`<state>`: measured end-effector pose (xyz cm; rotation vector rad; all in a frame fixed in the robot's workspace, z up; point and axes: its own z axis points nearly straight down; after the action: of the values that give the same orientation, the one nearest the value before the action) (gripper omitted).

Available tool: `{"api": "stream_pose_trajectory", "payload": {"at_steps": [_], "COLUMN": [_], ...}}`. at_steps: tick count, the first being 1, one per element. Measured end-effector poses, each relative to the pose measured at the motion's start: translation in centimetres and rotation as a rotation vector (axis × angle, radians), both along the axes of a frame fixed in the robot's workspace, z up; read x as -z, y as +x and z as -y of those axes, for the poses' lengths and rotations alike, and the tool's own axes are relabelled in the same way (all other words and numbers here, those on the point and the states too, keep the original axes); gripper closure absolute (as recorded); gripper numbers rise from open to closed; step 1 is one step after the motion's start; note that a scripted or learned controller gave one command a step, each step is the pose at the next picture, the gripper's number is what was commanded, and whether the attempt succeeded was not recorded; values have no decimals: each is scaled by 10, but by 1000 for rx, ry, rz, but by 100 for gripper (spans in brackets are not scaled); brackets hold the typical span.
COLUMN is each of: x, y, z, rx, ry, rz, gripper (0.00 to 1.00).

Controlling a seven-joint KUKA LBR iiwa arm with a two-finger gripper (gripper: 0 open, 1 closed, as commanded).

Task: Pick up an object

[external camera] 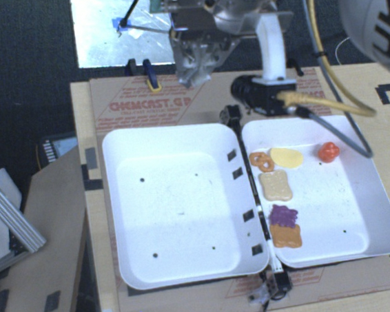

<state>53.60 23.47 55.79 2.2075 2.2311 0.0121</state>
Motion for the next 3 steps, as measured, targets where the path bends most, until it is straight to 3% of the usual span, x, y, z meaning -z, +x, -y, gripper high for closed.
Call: {"api": "stream_pose_trajectory", "payload": {"at_steps": [1, 2, 3], "x": [-11, -11, -23], "y": [0, 0, 0], "z": [0, 0, -1], "rx": [-3, -3, -5], "ry": [1, 1, 3], "rz": [2, 1, 4], "gripper": [100, 0, 100]}}
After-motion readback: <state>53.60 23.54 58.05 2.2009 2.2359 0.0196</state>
